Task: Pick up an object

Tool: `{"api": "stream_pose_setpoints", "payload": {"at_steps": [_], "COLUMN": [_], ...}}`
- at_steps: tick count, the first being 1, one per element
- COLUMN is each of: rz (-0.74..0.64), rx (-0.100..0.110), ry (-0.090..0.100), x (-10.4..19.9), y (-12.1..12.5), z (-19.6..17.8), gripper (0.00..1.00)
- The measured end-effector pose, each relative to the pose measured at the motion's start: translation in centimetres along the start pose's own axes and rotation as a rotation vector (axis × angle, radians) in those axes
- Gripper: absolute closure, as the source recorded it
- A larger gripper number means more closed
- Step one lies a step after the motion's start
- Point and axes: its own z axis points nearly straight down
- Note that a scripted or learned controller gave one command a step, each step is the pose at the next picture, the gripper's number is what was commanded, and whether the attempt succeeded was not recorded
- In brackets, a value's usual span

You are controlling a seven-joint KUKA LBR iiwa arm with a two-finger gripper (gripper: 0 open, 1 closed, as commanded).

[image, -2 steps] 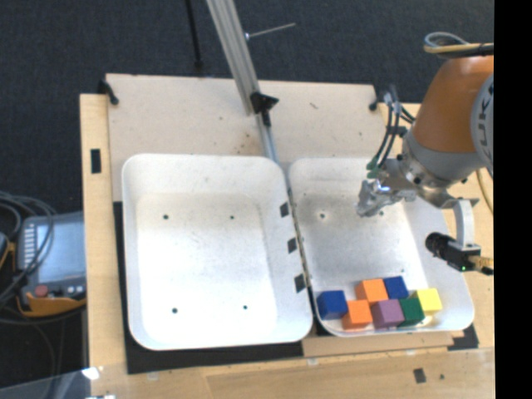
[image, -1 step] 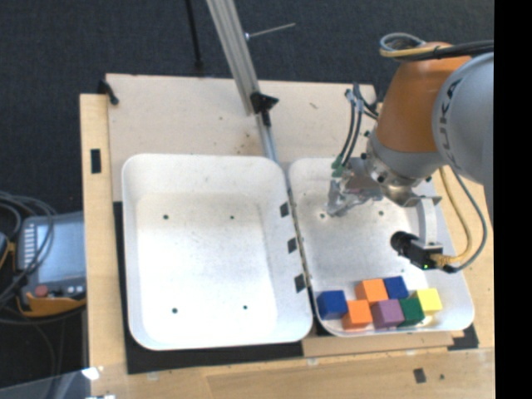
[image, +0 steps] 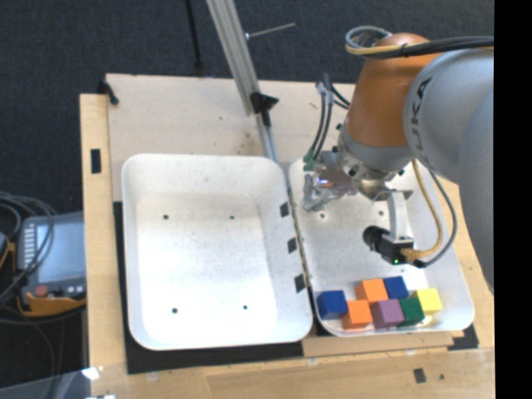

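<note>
the two-finger metal gripper [image: 316, 191] hangs at the far left corner of the shallow white right-hand bin [image: 349, 231], well away from the coloured wooden cubes [image: 381, 302] clustered along that bin's near edge. nothing seems grasped; i cannot tell the fingers' state. still the approach step: next it should travel to the cubes and descend.

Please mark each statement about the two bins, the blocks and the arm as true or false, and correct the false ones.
1. All the coloured blocks lie in the right bin. True.
2. The blocks are spread across the left bin. False: they cluster at the near edge of the right bin, from the blue block to the yellow block.
3. The gripper is over the far left corner of the right bin. True.
4. The gripper is touching the purple block. False: it is well apart from the whole cluster.
5. There are two orange blocks. True.
6. A red block lies beside the green block. False: its neighbours are purple, blue and yellow.
</note>
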Motion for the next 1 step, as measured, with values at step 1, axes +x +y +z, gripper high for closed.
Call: {"api": "stream_pose_setpoints", "payload": {"at_steps": [1], "rz": [-0.002], "rx": [-0.001], "ry": [0.001], "x": [5.88], "y": [1.32], "z": [-0.64], "gripper": [1.0]}}
